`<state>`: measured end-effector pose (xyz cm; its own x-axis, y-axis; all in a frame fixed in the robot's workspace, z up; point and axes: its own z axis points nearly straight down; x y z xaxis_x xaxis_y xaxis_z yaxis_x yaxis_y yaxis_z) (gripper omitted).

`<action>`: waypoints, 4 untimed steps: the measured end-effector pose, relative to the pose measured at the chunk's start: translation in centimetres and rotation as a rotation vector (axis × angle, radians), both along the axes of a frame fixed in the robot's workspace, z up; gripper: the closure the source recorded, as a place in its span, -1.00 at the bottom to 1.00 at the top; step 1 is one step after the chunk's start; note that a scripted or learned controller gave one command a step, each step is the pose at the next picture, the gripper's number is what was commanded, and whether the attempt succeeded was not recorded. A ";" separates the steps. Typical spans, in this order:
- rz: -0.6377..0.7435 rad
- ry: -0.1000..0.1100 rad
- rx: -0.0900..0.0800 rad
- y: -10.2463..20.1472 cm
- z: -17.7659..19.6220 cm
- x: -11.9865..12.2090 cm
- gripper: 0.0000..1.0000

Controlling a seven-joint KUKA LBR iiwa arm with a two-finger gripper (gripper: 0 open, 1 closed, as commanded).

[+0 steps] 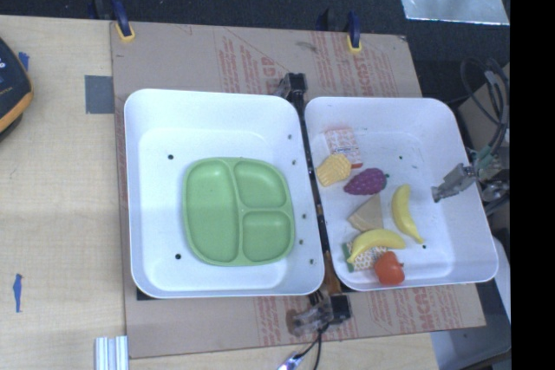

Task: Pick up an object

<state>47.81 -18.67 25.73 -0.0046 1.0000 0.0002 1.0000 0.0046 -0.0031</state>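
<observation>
Honestly you've got easy pickings here. All the toy food sits in the right bin point(434, 121): a corn cob point(333, 170) and purple grapes point(365, 181) near its left wall, a tan wedge point(368, 213) below them, one banana point(405, 212) standing mid-bin, a second banana point(375, 240) and a tomato point(389, 269) by the bin's near edge. They look like light, hard, smooth plastic, so expect them to skid if you pinch off-centre.

I'd go for the mid-bin banana, across its narrow middle, since it lies apart from the rest.

The gripper point(453, 183) hangs at the bin's right edge with nothing in it; can't tell how it's set. The left bin point(147, 126) has just a green plate point(237, 210).
</observation>
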 end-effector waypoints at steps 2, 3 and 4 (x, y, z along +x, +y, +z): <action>0.005 0.002 -0.001 1.2 -14.8 2.7 1.00; 0.002 -0.009 -0.002 6.3 -16.3 6.5 1.00; 0.000 -0.002 0.001 14.9 -6.5 8.2 1.00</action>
